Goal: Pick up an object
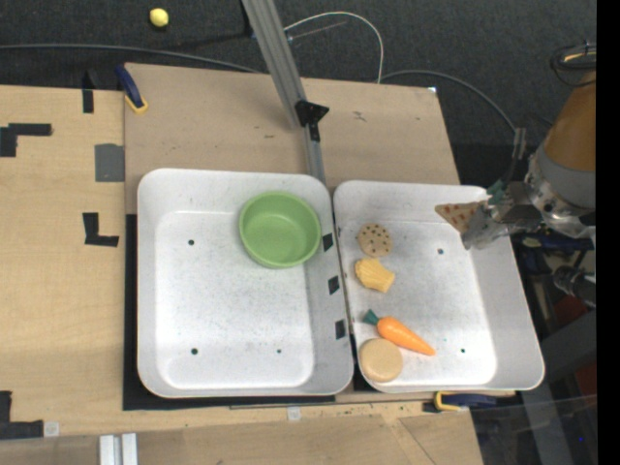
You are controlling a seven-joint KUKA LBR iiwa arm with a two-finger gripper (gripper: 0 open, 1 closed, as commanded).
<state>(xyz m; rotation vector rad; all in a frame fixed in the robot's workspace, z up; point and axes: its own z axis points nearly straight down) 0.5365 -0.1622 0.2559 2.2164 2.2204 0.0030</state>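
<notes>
Arm at the right bin's upper right corner, a tan piece between its fingers.

The grey two-finger gripper (472,223) sits over the upper right rim of the right shallow white bin (504,303), clamped on a small flat tan wedge-shaped piece (457,212) that juts left from its tip. 4 things lie down the bin's left side, well apart from the gripper: a round speckled brown cookie (374,238), a yellow lumpy toy corn piece (375,276) just below it, an orange toy carrot with green top (402,334), and a round tan bun-like disc (381,360) in the lower left corner. The bin's middle and right floor lie open. The left shallow white bin (174,298) holds 1 round green plastic bowl (280,229) near its upper right edge.
</notes>
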